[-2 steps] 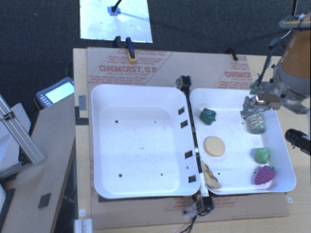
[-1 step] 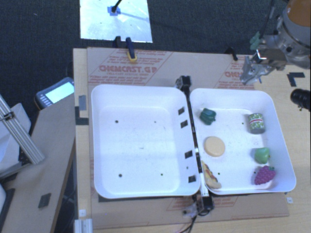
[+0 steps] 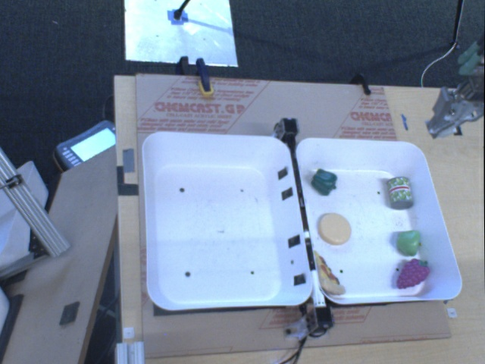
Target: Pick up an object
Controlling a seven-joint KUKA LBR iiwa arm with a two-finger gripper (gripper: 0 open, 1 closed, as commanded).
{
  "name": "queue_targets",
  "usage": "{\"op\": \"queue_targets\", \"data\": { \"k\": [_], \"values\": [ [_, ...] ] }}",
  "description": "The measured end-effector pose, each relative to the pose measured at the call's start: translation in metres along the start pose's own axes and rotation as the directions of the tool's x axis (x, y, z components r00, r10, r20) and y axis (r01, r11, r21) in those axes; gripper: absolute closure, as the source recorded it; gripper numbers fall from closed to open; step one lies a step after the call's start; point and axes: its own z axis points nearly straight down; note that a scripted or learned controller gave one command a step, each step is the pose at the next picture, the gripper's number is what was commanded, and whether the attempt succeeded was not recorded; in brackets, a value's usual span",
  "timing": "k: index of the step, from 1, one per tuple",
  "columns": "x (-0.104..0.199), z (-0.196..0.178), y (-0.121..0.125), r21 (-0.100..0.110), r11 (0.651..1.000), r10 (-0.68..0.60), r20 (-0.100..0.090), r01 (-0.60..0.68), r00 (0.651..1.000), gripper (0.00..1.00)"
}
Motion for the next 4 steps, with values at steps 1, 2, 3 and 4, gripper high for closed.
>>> {"op": "queue_targets", "data": {
  "k": [1, 2, 3, 4],
  "values": [
    [0.086, 0.007, 0.002, 0.012, 1.0, -0.009, -0.002, 0.009, 1.0, 1.0],
    [0.145, 0.186, -0.001, 0.028, 1.0, -0.005, 0.002, 0.005, 1.0, 1.0],
    [0.162, 0.139, 0.001, 0.01, 1.0, -0.002, -0.002, 0.002, 1.0, 1.0],
    [0.194, 0.06, 0.002, 0.004, 1.0, -0.004, -0.004, 0.004, 1.0, 1.0]
  ]
}}
